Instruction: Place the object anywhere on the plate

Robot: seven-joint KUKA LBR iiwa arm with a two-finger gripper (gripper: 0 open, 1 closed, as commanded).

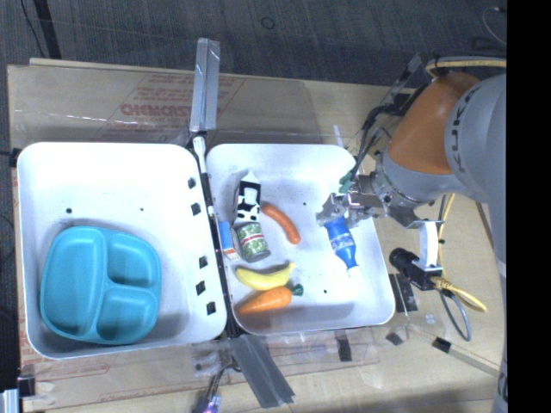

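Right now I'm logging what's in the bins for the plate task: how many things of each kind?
Plate: 1, blue, in the left bin.
Bottle: 1, blue, right bin.
Carrot: 1.
Banana: 1.
Sausage: 1.
Can: 1.
Carton: 1, black and white.
Total: 7.

on my desk (77,84) i count two white bins: a left bin (52,170) and a right bin (370,304). the left one has one blue plate (99,286), split into three compartments. the right one has six things: one milk carton (248,196), one green can (252,239), one orange sausage (281,222), one banana (263,274), one carrot (267,299) and one blue bottle (343,243). one hand (337,206) of mine is over that bin.
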